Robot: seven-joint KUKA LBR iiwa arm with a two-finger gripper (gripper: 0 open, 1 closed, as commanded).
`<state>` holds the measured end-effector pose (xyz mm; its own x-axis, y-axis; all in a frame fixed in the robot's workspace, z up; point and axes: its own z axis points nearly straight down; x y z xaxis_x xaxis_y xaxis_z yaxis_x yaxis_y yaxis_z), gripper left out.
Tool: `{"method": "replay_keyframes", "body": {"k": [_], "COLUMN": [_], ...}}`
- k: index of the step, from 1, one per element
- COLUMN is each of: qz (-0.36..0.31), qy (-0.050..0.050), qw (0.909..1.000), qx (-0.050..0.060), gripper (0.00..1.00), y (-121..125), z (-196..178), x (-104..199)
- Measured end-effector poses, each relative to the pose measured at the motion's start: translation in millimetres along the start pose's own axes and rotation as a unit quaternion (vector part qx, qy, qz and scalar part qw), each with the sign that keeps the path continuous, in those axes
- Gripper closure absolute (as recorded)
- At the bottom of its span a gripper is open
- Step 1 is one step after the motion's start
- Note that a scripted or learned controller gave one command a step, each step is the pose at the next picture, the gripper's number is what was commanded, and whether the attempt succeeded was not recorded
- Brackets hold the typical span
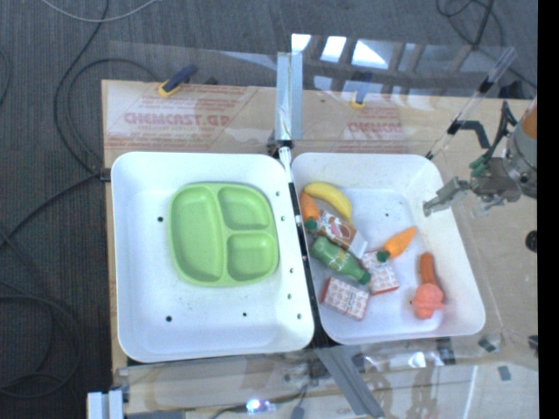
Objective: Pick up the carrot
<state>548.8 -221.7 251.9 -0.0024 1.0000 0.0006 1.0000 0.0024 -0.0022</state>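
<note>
A green divided plate (225,235) lies in the left bin (131,321). The right bin (458,317) holds a banana (330,196) near its back-left corner, a green bottle (339,261), and small cartons (346,297).

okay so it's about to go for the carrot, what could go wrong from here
The carrot lies tilted, close to a small carton and a green bottle, so the gripper could knock those. A second orange piece by the banana might be mistaken for it. The gripper sits over the right bin's rim and could clip it while descending.
</note>
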Motion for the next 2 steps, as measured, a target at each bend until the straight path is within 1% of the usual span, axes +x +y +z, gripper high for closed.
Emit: {"method": "replay_keyframes", "body": {"k": [1,2], "qz": [0.012,0.012], "qy": [0.0,0.0], "qw": [0.9999,0.9999], "qx": [-0.001,-0.001], "gripper": [0.0,1.0], "y": [18.6,19.0], "z": [158.8,149.5], "x": [39.5,39.6]}}
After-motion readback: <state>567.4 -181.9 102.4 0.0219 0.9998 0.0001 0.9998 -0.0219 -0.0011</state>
